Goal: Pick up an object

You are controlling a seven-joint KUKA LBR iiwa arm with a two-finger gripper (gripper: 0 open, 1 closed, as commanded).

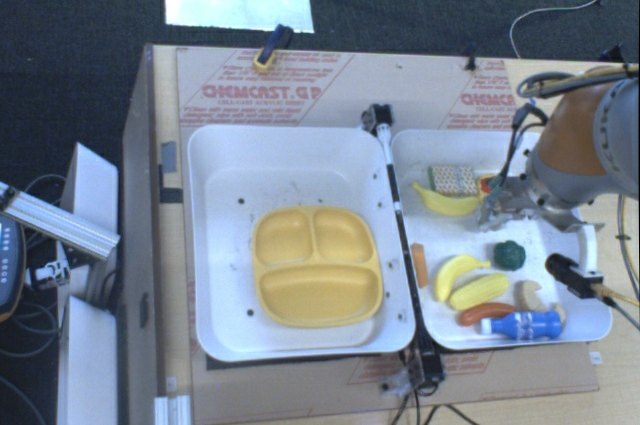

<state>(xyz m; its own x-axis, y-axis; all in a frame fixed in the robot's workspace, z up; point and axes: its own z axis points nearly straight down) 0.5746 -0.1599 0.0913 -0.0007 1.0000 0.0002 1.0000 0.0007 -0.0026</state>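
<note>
My gripper [496, 211] reaches down into the right bin [596, 318] near its back, just right of a yellow banana [447, 203] and above a green broccoli piece [509, 255]. A speckled cracker-like block [453, 179] lies behind the banana, with a small red item [487, 183] beside it. Toward the front lie two more yellow bananas [470, 280], a red sausage [482, 314], a blue and white bottle [520, 324], a beige piece [527, 293] and an orange carrot [420, 264]. Nothing visibly hangs from the gripper.
The left bin [215, 213] holds a yellow divided plate [317, 265]. A black part with cables [570, 275] hangs off the arm over the right bin's right side. The arm's orange band [575, 133] sits above the bin's back right corner.
</note>
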